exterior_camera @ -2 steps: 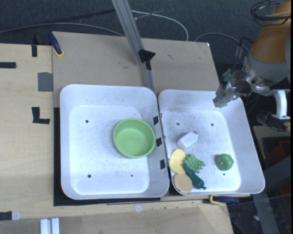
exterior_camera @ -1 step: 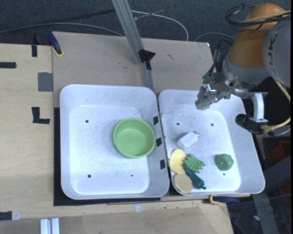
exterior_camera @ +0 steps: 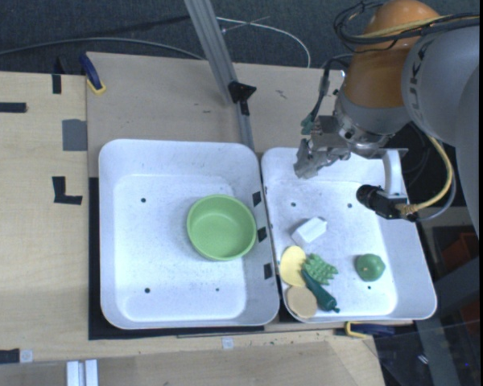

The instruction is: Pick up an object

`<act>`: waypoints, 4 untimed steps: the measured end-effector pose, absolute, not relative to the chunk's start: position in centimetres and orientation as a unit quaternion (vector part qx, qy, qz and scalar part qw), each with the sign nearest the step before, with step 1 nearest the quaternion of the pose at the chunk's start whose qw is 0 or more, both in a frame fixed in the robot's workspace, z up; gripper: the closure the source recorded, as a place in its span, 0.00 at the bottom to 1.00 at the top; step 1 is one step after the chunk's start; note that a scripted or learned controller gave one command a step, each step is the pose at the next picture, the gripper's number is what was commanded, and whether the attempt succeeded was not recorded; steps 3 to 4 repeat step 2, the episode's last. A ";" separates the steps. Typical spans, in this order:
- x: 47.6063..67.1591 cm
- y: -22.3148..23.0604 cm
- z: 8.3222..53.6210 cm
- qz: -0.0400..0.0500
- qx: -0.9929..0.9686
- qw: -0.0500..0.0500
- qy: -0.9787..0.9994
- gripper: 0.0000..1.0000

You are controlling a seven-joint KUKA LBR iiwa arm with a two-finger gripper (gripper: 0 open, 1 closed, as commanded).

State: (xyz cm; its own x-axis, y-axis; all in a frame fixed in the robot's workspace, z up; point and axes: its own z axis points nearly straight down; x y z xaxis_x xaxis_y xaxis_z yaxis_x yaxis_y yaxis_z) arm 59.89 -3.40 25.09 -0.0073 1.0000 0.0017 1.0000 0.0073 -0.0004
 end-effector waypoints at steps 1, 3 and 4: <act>61.2 1.9 25.3 0.000 -0.704 0.001 -0.710 1.00; 60.9 6.7 24.0 0.001 -0.705 0.001 -0.709 1.00; 60.9 6.7 24.0 0.001 -0.705 0.001 -0.709 1.00</act>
